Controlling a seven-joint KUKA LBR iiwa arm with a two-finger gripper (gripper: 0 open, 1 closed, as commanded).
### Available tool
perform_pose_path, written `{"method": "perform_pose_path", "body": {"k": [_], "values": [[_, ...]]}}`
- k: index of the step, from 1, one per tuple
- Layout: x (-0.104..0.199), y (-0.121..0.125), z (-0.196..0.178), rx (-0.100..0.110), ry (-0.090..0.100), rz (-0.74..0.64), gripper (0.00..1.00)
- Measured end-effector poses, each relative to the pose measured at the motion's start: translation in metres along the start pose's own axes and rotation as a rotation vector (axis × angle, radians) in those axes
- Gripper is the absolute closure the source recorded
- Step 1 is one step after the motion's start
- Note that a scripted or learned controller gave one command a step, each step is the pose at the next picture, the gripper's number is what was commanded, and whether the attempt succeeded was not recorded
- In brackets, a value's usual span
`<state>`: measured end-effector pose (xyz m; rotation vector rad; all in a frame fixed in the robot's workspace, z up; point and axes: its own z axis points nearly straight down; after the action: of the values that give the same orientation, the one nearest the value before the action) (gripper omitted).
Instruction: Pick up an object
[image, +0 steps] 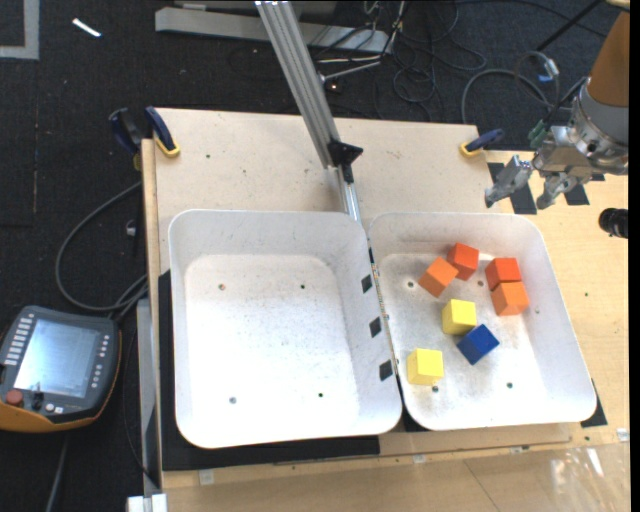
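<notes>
Seven small matte cubes lie clustered in the right shallow white plastic bin (560, 395)

Four orange cubes (463, 259), two yellow cubes (458, 315) and one blue cube (478, 343) show crisp edges on a speckled floor; the grey metal two-finger gripper (528, 192) hangs above the bin's far rim, fingers apart, holding nothing

One fixed camera looks down at a slant from above the bench (250, 160), far enough to take in both white bins (200, 240) and the floor beyond the bench's far edge.
</notes>
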<state>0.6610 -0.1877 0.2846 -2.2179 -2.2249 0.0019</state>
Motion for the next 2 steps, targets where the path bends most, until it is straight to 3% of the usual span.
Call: {"method": "perform_pose_path", "body": {"k": [1, 2], "values": [[0.011, -0.064, 0.086, 0.01, 0.004, 0.005, 0.0], [-0.018, -0.093, 0.156, -0.021, -0.007, -0.001, 0.0]]}}
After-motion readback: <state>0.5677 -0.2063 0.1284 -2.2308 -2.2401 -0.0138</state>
